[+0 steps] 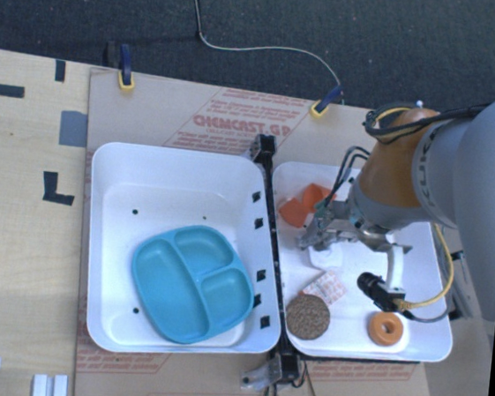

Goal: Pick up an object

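Now I see my pincer [319,236] low in the right bin [425,351], but I cannot tell if it grips anything. An orange thing [298,209] sits just beside it, likely my target. A brown disc [308,317] and donut [385,328] lie nearer the front.

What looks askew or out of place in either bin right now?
Nothing looks spilled or broken. The blue divided plate lies skewed in the left bin. The orange object, brown disc and donut lie scattered in the right bin.
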### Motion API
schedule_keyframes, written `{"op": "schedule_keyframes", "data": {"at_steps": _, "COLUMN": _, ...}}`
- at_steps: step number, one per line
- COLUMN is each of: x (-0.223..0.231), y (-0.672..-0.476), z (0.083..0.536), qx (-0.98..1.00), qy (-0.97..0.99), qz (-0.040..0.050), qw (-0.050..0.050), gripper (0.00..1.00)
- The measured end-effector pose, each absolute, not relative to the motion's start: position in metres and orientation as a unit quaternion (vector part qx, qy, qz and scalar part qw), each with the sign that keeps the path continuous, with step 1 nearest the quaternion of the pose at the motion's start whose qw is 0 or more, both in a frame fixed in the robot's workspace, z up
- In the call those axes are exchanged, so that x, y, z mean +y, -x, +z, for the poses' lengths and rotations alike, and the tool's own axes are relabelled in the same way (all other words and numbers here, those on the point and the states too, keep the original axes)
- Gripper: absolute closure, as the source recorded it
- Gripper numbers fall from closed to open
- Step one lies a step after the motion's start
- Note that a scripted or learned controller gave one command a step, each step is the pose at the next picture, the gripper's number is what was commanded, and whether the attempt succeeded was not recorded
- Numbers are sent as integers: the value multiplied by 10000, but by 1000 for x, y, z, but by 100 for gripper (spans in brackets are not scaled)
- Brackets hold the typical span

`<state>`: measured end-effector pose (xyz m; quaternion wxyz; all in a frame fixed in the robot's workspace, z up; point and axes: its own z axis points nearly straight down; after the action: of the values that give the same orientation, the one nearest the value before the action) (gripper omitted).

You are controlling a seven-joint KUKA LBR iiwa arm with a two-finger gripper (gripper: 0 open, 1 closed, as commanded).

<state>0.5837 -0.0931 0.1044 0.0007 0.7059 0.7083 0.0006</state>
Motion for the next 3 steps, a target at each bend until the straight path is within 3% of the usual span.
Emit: {"op": "schedule_keyframes", "data": {"at_steps": 3, "x": -96, "y": -578, "z": 259, "qx": 7077, "qy": -7065, "qz": 11, "qw": 16, "gripper": 100}}
